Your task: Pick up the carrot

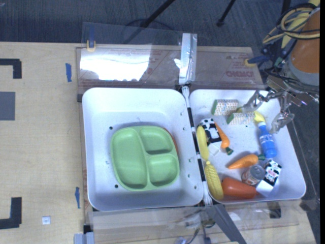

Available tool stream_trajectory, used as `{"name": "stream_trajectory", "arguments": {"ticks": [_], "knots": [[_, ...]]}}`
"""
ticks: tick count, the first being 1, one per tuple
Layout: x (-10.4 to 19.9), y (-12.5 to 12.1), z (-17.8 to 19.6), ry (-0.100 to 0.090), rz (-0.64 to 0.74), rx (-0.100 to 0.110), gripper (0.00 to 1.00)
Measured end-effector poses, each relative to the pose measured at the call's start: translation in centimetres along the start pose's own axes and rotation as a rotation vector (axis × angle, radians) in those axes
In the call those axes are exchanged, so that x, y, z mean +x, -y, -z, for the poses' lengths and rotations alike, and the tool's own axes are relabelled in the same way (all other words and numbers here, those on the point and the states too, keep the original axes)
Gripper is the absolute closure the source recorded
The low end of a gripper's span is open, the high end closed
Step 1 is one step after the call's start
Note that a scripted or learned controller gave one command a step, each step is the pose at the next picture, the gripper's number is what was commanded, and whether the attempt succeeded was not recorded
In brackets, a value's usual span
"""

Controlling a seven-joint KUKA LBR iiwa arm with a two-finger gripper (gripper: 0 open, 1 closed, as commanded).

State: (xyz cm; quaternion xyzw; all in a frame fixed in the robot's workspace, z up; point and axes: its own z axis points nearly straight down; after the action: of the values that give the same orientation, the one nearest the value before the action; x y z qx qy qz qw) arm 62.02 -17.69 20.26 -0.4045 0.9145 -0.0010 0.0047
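An orange carrot (242,161) lies in the right bin (297,179), slanted, between a blue bottle (266,142) and an ear of corn (213,179). A smaller orange carrot with a green end (224,139) lies left of it, next to a black-and-white cow toy (212,130). My gripper (267,111) hangs over the bin's far right corner, above and right of both carrots. It is open, with one finger near the green-white blocks and the other by the bottle's yellow cap. Nothing is between its fingers.
The right bin also holds a banana (201,140), a large red-orange vegetable (237,187), a small can (252,174), a black-and-white carton (271,174) and two green-white blocks (226,107). A green divided plate (145,156) lies in the left bin (101,105).
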Motion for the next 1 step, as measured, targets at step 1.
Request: {"name": "stream_trajectory", "arguments": {"ticks": [1], "knots": [[-4.10, -5.23, 7.69, 0.000, 0.078, -0.001, 0.00]]}}
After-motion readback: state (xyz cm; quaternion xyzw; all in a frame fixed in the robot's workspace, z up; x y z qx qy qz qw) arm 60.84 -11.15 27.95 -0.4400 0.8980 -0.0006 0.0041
